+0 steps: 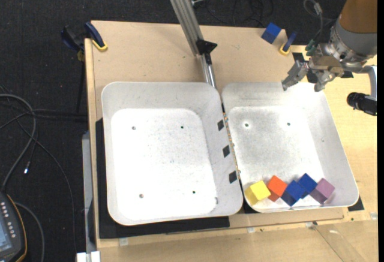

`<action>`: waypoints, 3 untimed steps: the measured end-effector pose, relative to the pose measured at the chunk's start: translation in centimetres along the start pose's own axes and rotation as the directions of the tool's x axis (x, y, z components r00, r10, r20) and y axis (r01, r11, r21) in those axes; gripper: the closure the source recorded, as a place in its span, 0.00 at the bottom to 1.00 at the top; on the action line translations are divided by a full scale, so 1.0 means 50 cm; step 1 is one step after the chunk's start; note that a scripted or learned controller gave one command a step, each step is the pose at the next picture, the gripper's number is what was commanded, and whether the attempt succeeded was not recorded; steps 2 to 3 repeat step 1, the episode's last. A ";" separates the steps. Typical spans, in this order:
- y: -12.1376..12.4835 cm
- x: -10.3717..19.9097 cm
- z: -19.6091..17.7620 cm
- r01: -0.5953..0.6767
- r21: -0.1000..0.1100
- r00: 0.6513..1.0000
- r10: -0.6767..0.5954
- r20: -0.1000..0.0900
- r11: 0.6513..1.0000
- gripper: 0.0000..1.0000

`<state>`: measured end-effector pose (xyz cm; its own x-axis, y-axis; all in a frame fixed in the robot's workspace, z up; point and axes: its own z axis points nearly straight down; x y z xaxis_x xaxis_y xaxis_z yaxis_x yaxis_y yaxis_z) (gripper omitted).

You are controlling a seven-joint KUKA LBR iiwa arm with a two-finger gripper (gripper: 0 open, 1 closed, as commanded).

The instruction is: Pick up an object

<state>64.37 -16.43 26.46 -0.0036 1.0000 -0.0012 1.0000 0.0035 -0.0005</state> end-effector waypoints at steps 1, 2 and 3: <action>-0.114 0.124 0.082 0.003 0.007 1.000 -0.003 -0.005 1.000 0.00; -0.114 0.124 0.082 0.003 0.007 1.000 -0.003 -0.005 1.000 0.00; -0.114 0.124 0.082 0.003 0.007 1.000 -0.003 -0.005 1.000 0.00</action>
